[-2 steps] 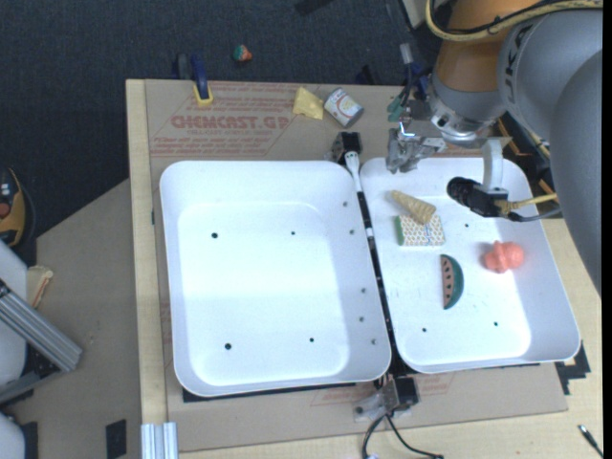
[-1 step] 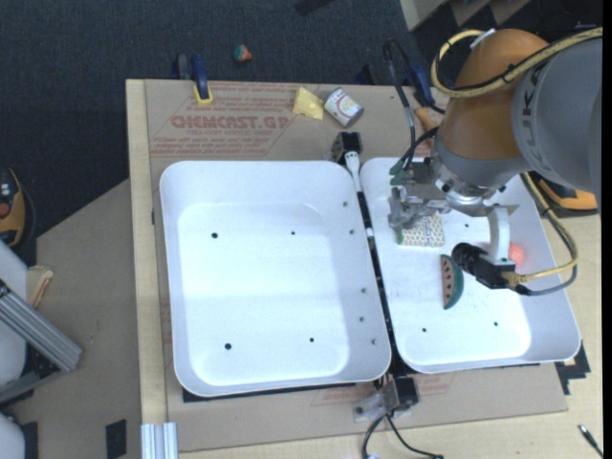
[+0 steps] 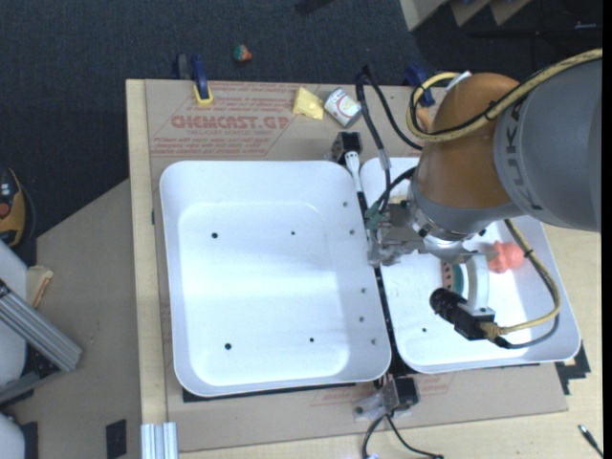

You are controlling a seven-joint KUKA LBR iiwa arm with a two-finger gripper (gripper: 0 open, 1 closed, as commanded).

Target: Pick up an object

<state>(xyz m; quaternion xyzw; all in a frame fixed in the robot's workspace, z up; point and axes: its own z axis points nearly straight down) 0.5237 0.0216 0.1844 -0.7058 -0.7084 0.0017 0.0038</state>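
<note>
My gripper [image 3: 385, 240] hangs low over the left edge of the right bin [image 3: 430, 347], close to the wall it shares with the left bin [image 3: 258, 275]. The orange band and grey arm above it cover much of the right bin. A pink object [image 3: 508, 256] lies in the right bin, to the right of the wrist. A teal and white object [image 3: 466, 279] lies just below the wrist, partly hidden by it. I see nothing held by the gripper.
On the bench behind the bins lie a yellow piece [image 3: 308, 103] and a small white object [image 3: 341, 107]. A blue clamp [image 3: 200, 76] grips the bench's far edge. Cables run along the divider between the bins.
</note>
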